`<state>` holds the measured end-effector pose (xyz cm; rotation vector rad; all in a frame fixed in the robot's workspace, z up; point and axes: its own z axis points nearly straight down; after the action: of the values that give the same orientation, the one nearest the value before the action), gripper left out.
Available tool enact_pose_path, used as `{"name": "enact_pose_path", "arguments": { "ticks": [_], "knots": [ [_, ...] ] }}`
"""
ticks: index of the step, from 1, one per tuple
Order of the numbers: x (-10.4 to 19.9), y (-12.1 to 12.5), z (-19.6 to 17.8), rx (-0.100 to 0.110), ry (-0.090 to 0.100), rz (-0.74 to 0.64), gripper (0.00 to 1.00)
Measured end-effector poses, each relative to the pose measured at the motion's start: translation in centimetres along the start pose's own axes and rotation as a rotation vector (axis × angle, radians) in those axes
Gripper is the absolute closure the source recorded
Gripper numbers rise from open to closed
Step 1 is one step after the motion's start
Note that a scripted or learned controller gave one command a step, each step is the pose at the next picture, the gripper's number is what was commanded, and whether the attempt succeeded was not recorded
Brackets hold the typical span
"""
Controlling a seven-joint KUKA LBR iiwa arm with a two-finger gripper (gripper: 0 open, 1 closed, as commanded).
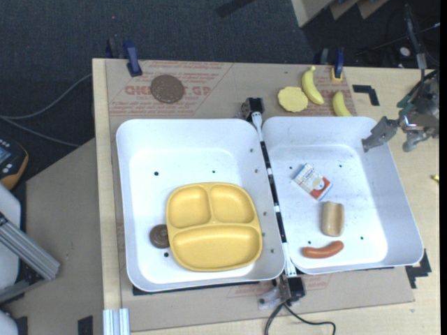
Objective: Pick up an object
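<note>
We saw the end effector (395,132) at the right edge of the view, hanging over the far right rim of the right bin (391,187), with one grey finger (374,135) reaching out toward the bin and another part nearer the wrist; nothing lay between them, so we judged it empty-handed, but how wide it stood we could not tell from that angle. It sat well apart from everything it might take, which we read as a starting or travelling pose rather than a reach. The candidates lay loose on the floor of the right bin: a small white packet with red and blue print (310,181) near the middle, a tan bread roll (332,218) nearer the front, and a red sausage (321,250) just beside the roll at the front wall. They were spread out with gaps between, which we thought should leave room for fingers to come down around any one, though the sausage lay close to the wall. The left bin (140,187) held a yellow divided tray (212,225) and a brown disc (160,236) touching the tray's left edge. On the desk (105,187) beyond the bins lay two bananas (313,86), a yellow round piece (292,99) and a brown round lid (167,88), all outside the bins. Nothing stood between the arm and the right bin's contents.
</note>
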<state>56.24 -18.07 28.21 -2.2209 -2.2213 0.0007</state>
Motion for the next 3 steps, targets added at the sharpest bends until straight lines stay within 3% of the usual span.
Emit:
{"name": "enact_pose_path", "arguments": {
  "ticks": [1,2,3],
  "knots": [
    [5.3,-1.2,17.9,0.017,0.006,-0.003,0.00],
    [8.2,-0.9,20.0,0.006,0.003,-0.003,0.00],
    [7.7,1.8,19.7,-0.004,-0.001,-0.001,0.00]
  ]
}}
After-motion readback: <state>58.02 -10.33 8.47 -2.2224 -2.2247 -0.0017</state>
